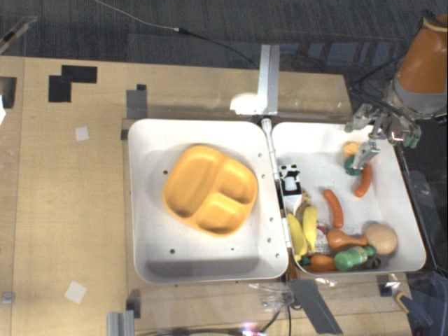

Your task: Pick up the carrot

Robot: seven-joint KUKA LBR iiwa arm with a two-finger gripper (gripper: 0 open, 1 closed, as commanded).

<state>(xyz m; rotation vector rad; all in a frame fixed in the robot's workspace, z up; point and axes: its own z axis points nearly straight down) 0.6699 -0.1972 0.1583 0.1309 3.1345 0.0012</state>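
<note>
Table [63,208]: pale wood-grain board, matte, carrying both bins so the arm can reach either

Left bin [143,187]: shallow white tray, smooth, rounded corners. It holds one yellow divided plate [210,187], glossy plastic with three soft lobes, lying flat near the middle

Right bin [315,142]: same tray, butted against the left one. Toy food is heaped loosely, mostly along the near and left walls, probably as it was tipped in

Arm [427,54]: orange band at the upper right corner, wrist angled down over the far right corner of the right bin

End effector [367,149]: grey metal, low over the bin floor. Apart or together: cannot tell from this angle. Nothing is seen held

Carrot [362,180]: judged to be the slim orange-red tapered piece lying alone near the right wall, just below the end effector. Smooth, likely plastic. Its clear surroundings should favour a grasp

A small yellow-green piece [351,156] sits just beside the end effector and could interfere

Others: bananas [304,229], red sausage [333,207], beige ball [381,238], green piece [352,258]
</note>
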